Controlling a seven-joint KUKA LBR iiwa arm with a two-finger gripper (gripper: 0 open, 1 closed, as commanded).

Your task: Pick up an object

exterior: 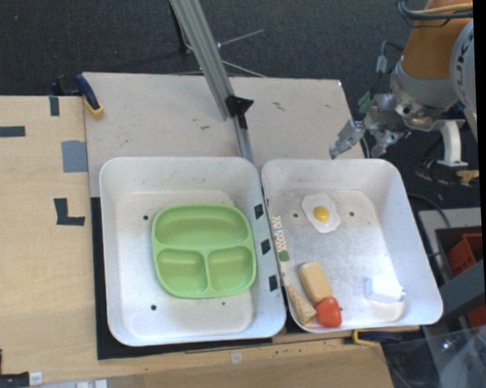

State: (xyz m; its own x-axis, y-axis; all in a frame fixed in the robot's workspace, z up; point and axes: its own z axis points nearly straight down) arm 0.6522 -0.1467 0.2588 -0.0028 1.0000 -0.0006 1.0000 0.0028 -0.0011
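Two shallow white bins are being shown side by side on a pale bench, with the right bin (405, 222) taken here as the landmark. Touching its left wall, the left bin (116, 235) is being occupied by a green divided plate (204, 249) lying flat near its middle. Inside the right bin, a toy fried egg (321, 213) is being seen toward the far wall, a tan bread-like piece (314, 281) is lying near the near-left corner, a red tomato-like piece (329, 312) is touching that piece's near end, and a pale whitish item (384, 290) is resting in the near-right corner. A printed strip (279, 237) is being seen along the inner left wall.

Beyond the right bin's far-right corner, outside its rim and above the bench edge, the gripper (358, 133) is being held on the grey arm (438, 52) with its orange band; nothing is seen between its fingers, and their spread cannot be told from this angle.

Behind the right bin, a grey board (159, 112) is being crossed by a slanted metal rail (209, 54) ending at the seam between the bins. A blue-and-yellow clamp (88, 93) is being seen at the board's far-left corner. Left of the bins, light wood panelling (28, 239) is marked with dark tape pieces. Dark carpet (75, 32) is being seen beyond the bench.
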